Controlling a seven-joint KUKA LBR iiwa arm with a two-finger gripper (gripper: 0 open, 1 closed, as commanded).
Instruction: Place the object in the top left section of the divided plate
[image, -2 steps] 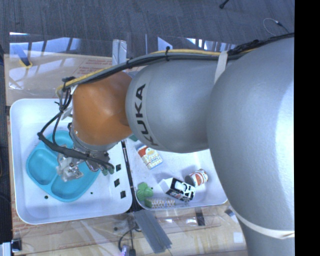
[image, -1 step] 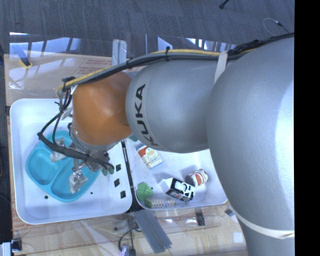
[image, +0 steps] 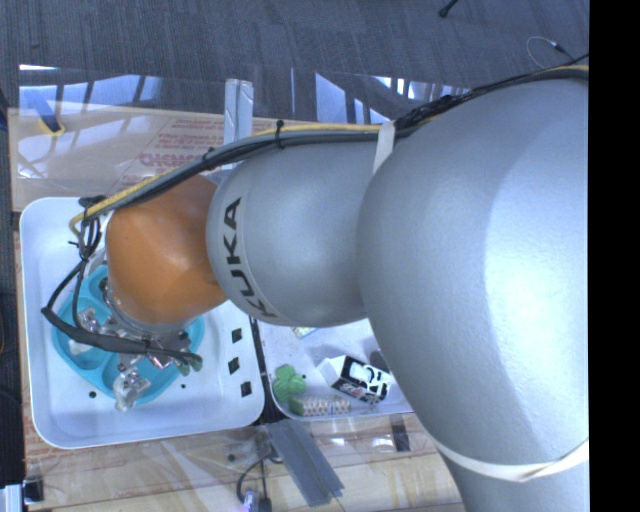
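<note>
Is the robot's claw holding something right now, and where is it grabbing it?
I can't tell. The gripper sits low over the blue plate in the left bin, with the arm covering it.

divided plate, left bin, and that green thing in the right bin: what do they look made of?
Divided plate: likely plastic, solid turquoise with moulded section ridges and a slight sheen.
Left bin: probably plastic, smooth glossy white, with rounded moulded corners and lip.
Green thing: matte and lumpy, possibly soft plastic or foam; too small to tell for sure.
</note>
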